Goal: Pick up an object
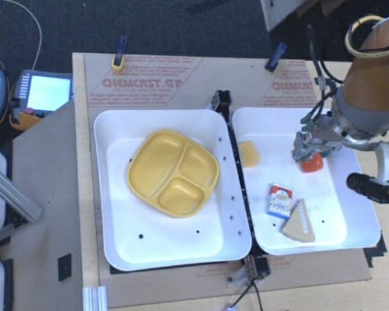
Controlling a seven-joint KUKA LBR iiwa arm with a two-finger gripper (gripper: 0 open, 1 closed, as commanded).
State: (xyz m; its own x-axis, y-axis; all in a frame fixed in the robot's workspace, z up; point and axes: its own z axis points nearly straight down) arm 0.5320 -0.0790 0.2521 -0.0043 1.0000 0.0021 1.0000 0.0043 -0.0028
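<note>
The jaws (pixel 309 149) hang low in the right bin (pixel 350 238), right above a small red-orange object (pixel 312 164) that peeks out just beneath them. Whether they grip it or merely hover, I cannot tell. Toward the near side lie a small red, white and blue packet (pixel 280 201) and a tan wedge (pixel 300 224), just beside each other. A pale yellow piece (pixel 248 153) sits by the divider. In the left bin (pixel 117 238), a yellow divided plate (pixel 174 172).
</note>
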